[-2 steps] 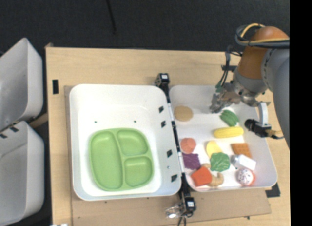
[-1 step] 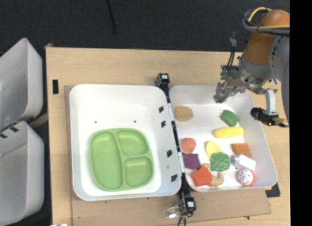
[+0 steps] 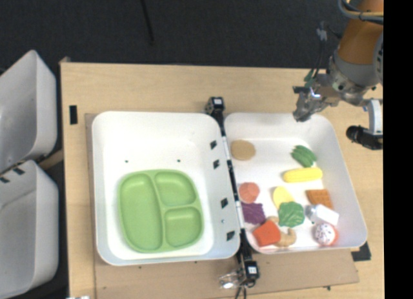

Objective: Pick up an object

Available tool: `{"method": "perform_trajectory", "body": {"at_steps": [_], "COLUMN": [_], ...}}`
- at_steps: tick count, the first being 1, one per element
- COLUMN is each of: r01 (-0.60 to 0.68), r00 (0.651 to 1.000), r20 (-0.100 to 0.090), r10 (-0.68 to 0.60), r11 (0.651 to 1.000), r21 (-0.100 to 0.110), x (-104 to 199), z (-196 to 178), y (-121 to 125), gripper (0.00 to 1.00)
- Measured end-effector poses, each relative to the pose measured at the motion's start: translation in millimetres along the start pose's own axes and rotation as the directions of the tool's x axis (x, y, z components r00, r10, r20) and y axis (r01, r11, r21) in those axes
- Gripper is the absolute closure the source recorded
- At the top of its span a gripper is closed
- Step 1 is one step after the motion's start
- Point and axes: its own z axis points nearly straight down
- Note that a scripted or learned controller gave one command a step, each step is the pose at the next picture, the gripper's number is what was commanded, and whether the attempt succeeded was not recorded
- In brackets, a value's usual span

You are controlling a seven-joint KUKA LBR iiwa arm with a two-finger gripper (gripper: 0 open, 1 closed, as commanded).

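Observation:
The right bin (image 3: 271, 130) holds several toy foods: a tan round cookie (image 3: 243, 150), a green leafy piece (image 3: 303, 155), a yellow banana (image 3: 302, 175), a pink round piece (image 3: 249, 192), a purple piece (image 3: 253, 212), a green broccoli (image 3: 291, 214), an orange-red block (image 3: 266, 232) and an orange cracker (image 3: 319, 197). My gripper (image 3: 304, 112) hangs over the bin's far right rim, above and apart from the toys, with nothing visible in it.
The left bin (image 3: 110, 136) holds a green divided tray (image 3: 161, 210). A white and pink ball (image 3: 324, 233) and a white-grey piece (image 3: 322, 214) lie at the right bin's near right corner. Black clips sit along the divider between the bins. White chairs stand at far left.

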Motion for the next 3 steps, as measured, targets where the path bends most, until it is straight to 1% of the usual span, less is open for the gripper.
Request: {"method": "perform_trajectory", "body": {"at_steps": [1,3], "r01": [0.003,0.001], "r00": [1.000,1.000], "r20": [-0.001,-0.004], "r10": [-0.003,-0.001], "r11": [1.000,1.000], "r21": [0.006,0.009], "x": [-1,96], "z": [-11,-25], "y": [1,3], "gripper": [1.00,1.00]}}
